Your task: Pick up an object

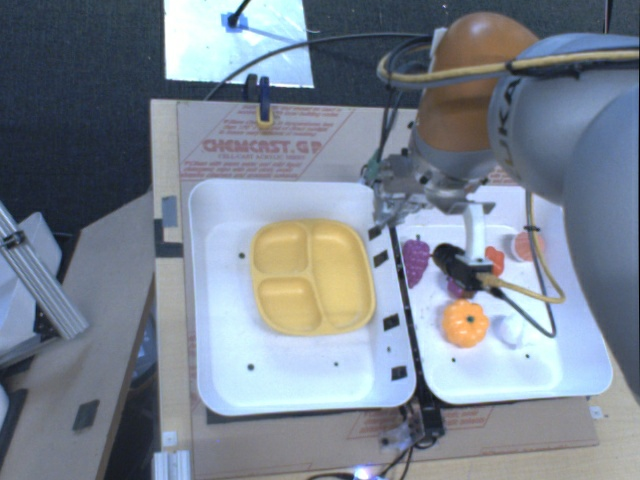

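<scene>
My gripper [393, 208] hangs over the far left corner of the right bin [560, 373], close to the wall between the two bins. A purple bunch of grapes [415, 258] lies just below it, apart from it. An orange pumpkin [465, 324] sits nearer the front, with a small white thing [511, 331] to its right. A second purple piece [459, 288] shows partly behind the robot's fixture. A small red-orange piece [496, 260] and a salmon round piece [527, 246] lie towards the right, partly hidden by the arm.
The left bin [225, 368] holds a yellow divided plate [312, 275] at its middle. The big grey arm with its orange band [475, 68] covers the far right of the right bin. A yellow cable [530, 293] loops over that bin.
</scene>
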